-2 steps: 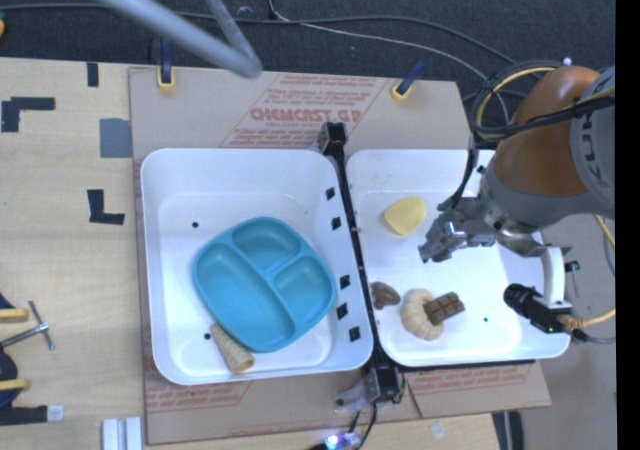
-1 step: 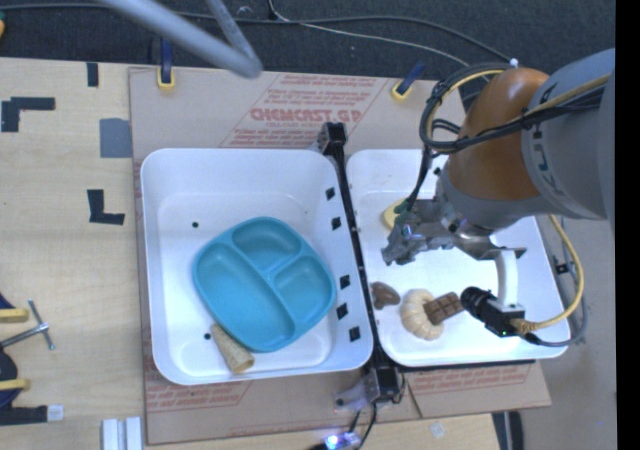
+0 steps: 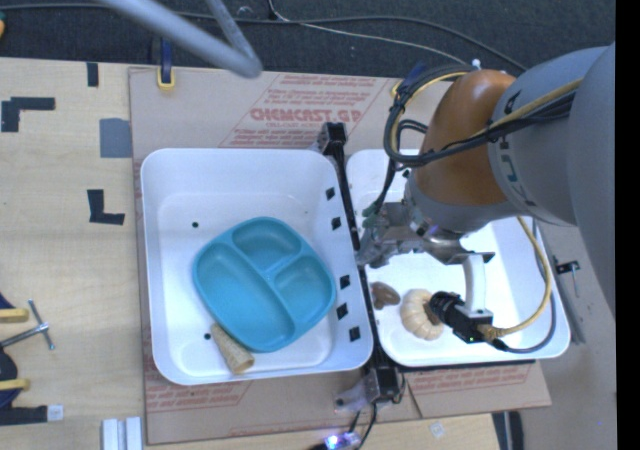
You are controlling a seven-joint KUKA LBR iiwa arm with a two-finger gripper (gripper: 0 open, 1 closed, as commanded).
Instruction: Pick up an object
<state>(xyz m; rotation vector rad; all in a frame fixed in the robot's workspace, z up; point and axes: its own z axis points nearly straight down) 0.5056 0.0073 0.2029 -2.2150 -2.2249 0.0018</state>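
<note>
Bins sit side by side on a cardboard sheet [image 3: 300, 103] printed with red lettering. The left bin [image 3: 165, 188] holds a blue divided plate [image 3: 265, 283], smooth and rounded with three compartments, tilted across the floor. Just beside the plate's lower left edge lies a tan cork-like cylinder [image 3: 231, 349], matte and stubby, near the front wall. The right bin [image 3: 530, 353] holds a cream curled object [image 3: 418, 315], lumpy and shell-like, and a small brown piece [image 3: 385, 293] just left of it, close to the divider between the bins. Black clips run along that divider [image 3: 345, 228].

Above the right bin hangs the arm [image 3: 560, 138], grey and bulky, its orange band [image 3: 465, 133] glossy, with yellow and black cables looping round the wrist. The gripper [image 3: 385, 238] points down near the divider, above the brown piece; whether its jaws are open or closed cannot be told from this view, and nothing is seen between them. A black fitting [image 3: 460, 318] sits just right of the cream object.
</note>
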